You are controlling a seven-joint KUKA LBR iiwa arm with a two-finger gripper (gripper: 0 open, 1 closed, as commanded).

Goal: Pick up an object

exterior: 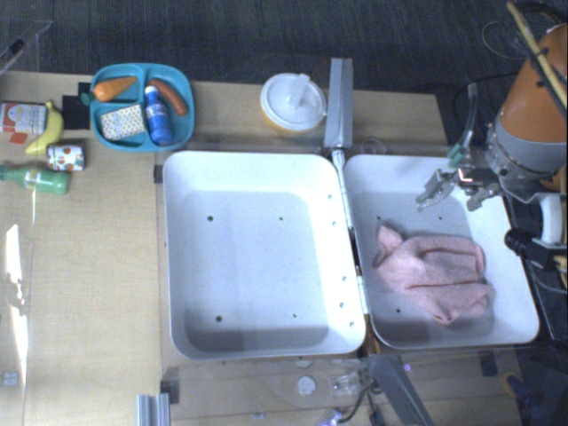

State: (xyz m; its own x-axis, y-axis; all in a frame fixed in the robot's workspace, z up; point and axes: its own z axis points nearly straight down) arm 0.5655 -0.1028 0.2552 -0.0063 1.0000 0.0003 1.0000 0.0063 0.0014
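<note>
While the pink cloth point(435, 272) lies crumpled in the right bin point(519, 327), filling the middle toward its front edge, nothing is held by the gripper point(453, 187). The claw is seen over the bin's back edge, near the back-right corner, with fingers spread apart and nothing between them. It appears to hang clear of the cloth, well back from it; exact height can't be judged from this angle.

The left bin point(248, 256) is not involved.

Handling, as a judgement: the cloth is expected to be light, soft and limp, with no fragility concern. It will drape and sag once lifted, and flat areas may just be pushed against the bin floor rather than caught. A pinch is best taken on a raised fold: the bunched ridge running across the cloth's upper middle looks thickest. The thin flap at the cloth's left end, toward the divider between the bins, is a poorer choice since it may slip out.

Next move calls for travel toward the bin's front, then descent onto that ridge with the fingers kept wide until contact.
</note>
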